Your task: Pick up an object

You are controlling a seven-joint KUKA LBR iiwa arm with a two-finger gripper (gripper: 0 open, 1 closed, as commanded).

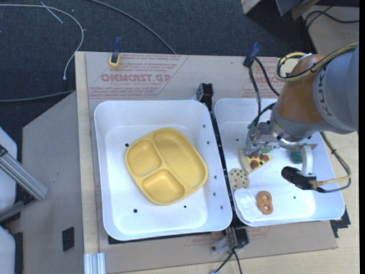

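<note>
My gripper [253,151] reaches down into the right bin [325,210], near its left-middle part. Right under and beside it lies a small yellow pizza-slice toy [258,162] with red spots; whether the gripper touches it is unclear. A speckled round cookie [238,178] lies just below and to the left of the gripper. A brown pretzel [264,202] rests on a small white plate [246,205] at the bin's front. A teal object [296,155] peeks out to the right of the gripper, partly hidden by the wrist.
The left bin [114,153] holds a yellow divided tray [165,165] in its middle. The wall between the two bins [219,153] runs close to the left of the gripper. Blue clamps [116,55] sit at the bench's back edge.
</note>
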